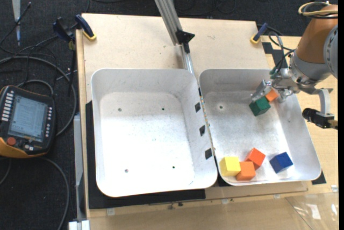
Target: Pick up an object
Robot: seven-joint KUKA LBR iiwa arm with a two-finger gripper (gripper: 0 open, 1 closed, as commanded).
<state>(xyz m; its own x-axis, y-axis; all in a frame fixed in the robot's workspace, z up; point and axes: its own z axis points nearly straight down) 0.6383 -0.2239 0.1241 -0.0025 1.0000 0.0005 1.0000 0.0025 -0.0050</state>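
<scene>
End effector [267, 93] over right bin [236, 116], upper right area, fingers pinching a green block [260, 106].
An orange block [272, 96] sits just beside the green one. Along the bin's near edge: yellow block [230, 165], two orange blocks [251, 164], blue block [280, 162]. Left bin [107, 116] alongside on the counter [134, 41].

Grey arm [317, 65], orange band, black cable, small metal claw [267, 90]
</scene>
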